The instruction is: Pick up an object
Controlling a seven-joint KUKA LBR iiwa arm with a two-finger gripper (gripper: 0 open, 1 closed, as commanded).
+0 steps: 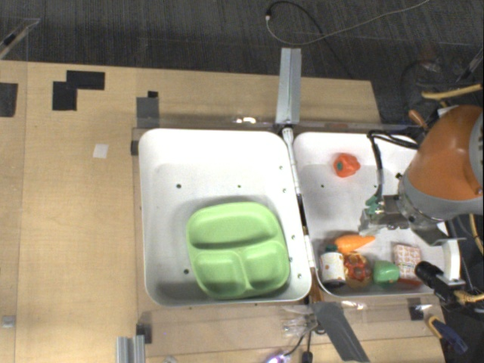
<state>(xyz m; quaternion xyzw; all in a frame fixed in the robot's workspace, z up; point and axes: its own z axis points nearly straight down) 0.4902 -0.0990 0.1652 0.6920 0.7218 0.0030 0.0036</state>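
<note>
The bench carries two shallow white bins side by side, the left bin [162, 203] and the right bin [318, 157], separated by a narrow divider. Along the near edge of the right bin lies a row of small objects: a small jar with a dark cap [331, 266] near the near-left corner, a packet with red and yellow contents [357, 269] just beside it, a green object [386, 273] next along, and a pink-and-white patterned box [407, 257] toward the near-right corner. An orange carrot-shaped object [354, 242] lies just behind the jar and the packet, its tip pointing toward the right. The gripper [376, 216] hangs directly above and behind the carrot-shaped object, close to its right end; the view does not show the jaws clearly enough to tell whether they are open or closed, and no object is visible between them. The arm [446, 165], with its orange band, enters over the right edge of the right bin. In the left bin, a green compartment tray [238, 248] rests toward the near-right corner, with one long compartment and two smaller ones. Toward the far edge of the right bin, a red tomato-like object [346, 165] lies alone, well apart from the near row.
</note>
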